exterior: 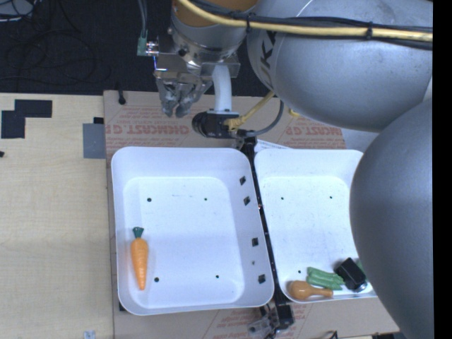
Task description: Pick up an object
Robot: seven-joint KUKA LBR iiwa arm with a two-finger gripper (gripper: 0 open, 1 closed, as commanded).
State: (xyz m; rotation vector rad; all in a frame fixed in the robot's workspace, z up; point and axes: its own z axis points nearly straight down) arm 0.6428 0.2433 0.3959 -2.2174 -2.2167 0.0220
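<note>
1. End effector [181, 103] up at upper centre of frame, hanging above the far rim of the left bin [120, 189]; fingers drawn close together, nothing between them.
2. Nothing picked yet. Grasp, lift, all left to do.
3. Nearest candidate: carrot [140, 258], lying lengthwise in the lower left corner of the left bin, green top pointing up the frame.
4. Other candidates clustered at the lower edge of the right bin [311, 162]: green pod [325, 278], tan pear-shaped piece [307, 290], black block [352, 274], all close together or touching.
5. Carrot just beside the left wall, so tight on that side; plenty of bare bin floor to its right.
6. Right-bin cluster crowded against the rim and partly under the arm [353, 55], awkward to reach.
</note>
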